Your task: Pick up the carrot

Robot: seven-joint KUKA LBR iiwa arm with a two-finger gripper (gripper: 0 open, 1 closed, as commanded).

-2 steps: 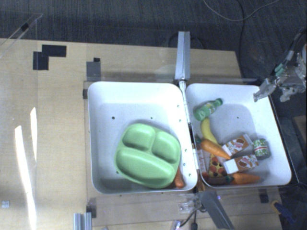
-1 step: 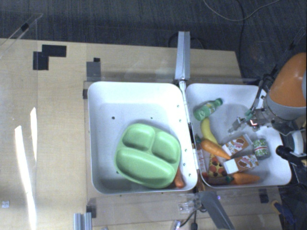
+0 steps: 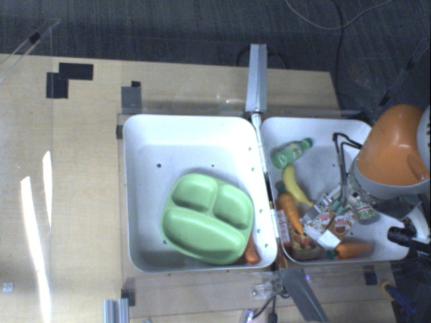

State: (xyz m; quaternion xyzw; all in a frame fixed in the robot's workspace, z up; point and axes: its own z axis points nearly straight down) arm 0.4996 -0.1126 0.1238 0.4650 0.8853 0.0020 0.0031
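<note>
The carrot point(image 3: 291, 212) lies at the right bin's point(image 3: 316, 128) left wall, a banana point(image 3: 294, 185) at its 12 o'clock, crowded wrappers point(image 3: 328, 222) at 4 o'clock beneath the gripper point(image 3: 342, 200), whose finger state cannot be told.

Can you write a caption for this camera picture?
Gripper low in the right bin beside a carrot and banana.

Carrot point(image 3: 290, 213): orange, elongated, lying flat and slanted, approx. left of the gripper point(image 3: 335, 215), near it but not between its fingers. Lower end tucked among wrappers; upper end free.
</note>
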